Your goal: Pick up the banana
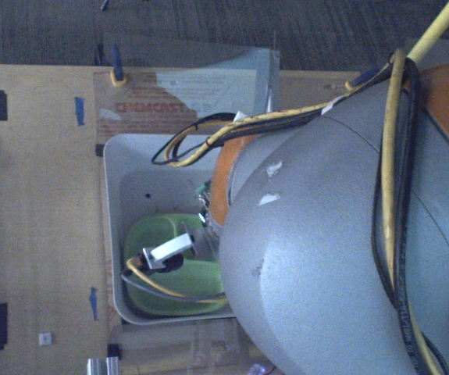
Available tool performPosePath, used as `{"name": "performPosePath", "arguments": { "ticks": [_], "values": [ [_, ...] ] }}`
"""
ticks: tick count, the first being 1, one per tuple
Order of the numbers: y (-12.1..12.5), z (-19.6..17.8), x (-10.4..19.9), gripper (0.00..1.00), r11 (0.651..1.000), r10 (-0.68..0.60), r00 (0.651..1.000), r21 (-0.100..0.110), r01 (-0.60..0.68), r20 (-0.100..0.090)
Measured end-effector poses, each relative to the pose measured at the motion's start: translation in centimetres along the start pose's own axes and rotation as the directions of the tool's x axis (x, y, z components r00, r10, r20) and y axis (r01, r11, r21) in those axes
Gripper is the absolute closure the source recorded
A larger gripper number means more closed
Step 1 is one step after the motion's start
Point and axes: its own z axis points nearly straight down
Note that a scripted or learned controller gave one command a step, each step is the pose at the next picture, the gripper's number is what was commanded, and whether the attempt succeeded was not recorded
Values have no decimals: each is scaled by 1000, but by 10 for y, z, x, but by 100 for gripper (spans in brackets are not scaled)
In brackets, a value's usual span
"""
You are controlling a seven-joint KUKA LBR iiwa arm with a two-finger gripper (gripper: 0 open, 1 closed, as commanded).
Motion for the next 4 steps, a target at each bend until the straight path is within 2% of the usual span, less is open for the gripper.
{"name": "performPosePath", "arguments": {
  "ticks": [1, 2, 3, 4],
  "values": [
    [-44, -8, 21, 0, 996, -89, 996, -3, 89, -1],
    [-43, -12, 21, 0, 1000, 27, 1000, -3, -27, -3],
    [32, 5, 80, 0, 973, 231, 973, -2, -231, -5],
    [1, 19, 42, 0, 990, 135, 987, -38, -138, -87]
  ]
}}
